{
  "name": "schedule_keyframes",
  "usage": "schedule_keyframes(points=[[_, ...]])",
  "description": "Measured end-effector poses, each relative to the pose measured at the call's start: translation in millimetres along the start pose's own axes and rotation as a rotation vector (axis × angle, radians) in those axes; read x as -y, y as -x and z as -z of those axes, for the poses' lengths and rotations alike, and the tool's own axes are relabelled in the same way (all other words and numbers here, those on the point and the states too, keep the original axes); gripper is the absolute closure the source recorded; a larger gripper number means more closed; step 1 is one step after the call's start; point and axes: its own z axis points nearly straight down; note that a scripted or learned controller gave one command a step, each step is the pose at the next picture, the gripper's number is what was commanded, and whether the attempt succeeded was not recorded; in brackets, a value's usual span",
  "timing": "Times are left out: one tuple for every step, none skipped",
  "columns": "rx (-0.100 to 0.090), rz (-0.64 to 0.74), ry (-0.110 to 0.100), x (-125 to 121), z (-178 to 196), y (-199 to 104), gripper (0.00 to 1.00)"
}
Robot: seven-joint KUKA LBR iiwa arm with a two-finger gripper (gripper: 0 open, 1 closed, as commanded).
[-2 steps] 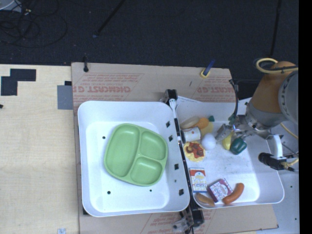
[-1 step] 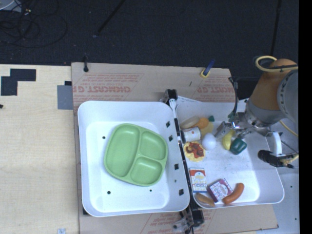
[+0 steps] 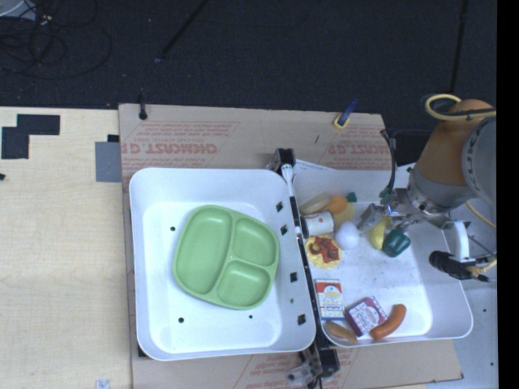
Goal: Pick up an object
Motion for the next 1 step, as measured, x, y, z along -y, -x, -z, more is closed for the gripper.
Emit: schedule_keyframes(points=[[0.000,0.003,0.001,-3.4,0.0,0.7,0.00]])
